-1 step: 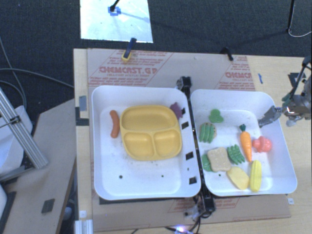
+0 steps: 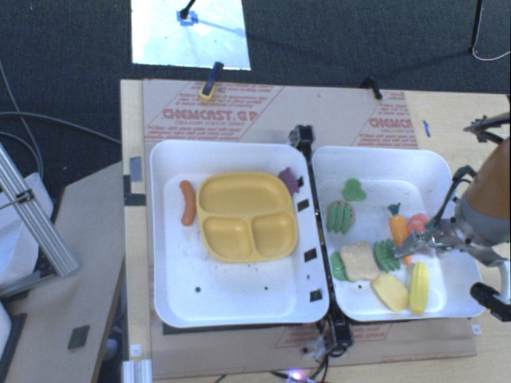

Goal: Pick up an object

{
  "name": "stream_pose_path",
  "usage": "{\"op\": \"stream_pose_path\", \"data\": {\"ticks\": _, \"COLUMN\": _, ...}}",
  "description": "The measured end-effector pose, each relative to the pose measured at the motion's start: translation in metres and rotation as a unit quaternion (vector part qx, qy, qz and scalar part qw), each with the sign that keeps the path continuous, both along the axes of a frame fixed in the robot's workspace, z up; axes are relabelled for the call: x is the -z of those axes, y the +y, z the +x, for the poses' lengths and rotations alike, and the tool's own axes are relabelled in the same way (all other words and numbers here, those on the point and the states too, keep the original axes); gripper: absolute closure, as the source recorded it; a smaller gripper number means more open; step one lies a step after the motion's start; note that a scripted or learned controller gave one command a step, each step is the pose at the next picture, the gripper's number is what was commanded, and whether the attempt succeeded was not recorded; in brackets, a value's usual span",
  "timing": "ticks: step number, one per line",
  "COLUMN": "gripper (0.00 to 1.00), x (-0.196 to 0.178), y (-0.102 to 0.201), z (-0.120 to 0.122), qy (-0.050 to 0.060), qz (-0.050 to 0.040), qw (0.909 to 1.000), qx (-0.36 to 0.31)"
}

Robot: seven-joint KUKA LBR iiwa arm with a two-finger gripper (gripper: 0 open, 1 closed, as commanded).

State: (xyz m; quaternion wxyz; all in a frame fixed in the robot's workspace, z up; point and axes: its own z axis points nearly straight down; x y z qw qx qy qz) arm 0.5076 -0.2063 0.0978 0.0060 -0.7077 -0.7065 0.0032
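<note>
The right bin (image 2: 375,156) holds several toy foods. An orange carrot (image 2: 397,230) lies beside a small pink piece (image 2: 417,223). Near them are a dark green piece (image 2: 386,254), a yellow corn cob (image 2: 418,286), a pale yellow lump (image 2: 390,292) and a beige slice (image 2: 359,260). A striped green piece (image 2: 340,216) and a green leafy piece (image 2: 353,189) lie further left. My gripper (image 2: 423,244) reaches in from the right, low over the bin, just right of the carrot and below the pink piece. Nothing is clearly held in it.
The left bin (image 2: 172,294) carries a yellow divided plate (image 2: 243,216), an orange sausage (image 2: 188,203) at its left and a purple piece (image 2: 289,179) at its upper right. A black divider strip (image 2: 314,238) runs between the bins. The grey arm (image 2: 487,214) crosses the right bin's right wall.
</note>
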Motion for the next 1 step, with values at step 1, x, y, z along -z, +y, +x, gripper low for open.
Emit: {"op": "stream_pose_path", "data": {"ticks": 1, "gripper": 0.00, "x": 0.0140, "y": -0.0003, "z": 0.0139, "qy": -0.007, "qz": -0.0022, "qw": 1.0000, "qx": -0.002}}
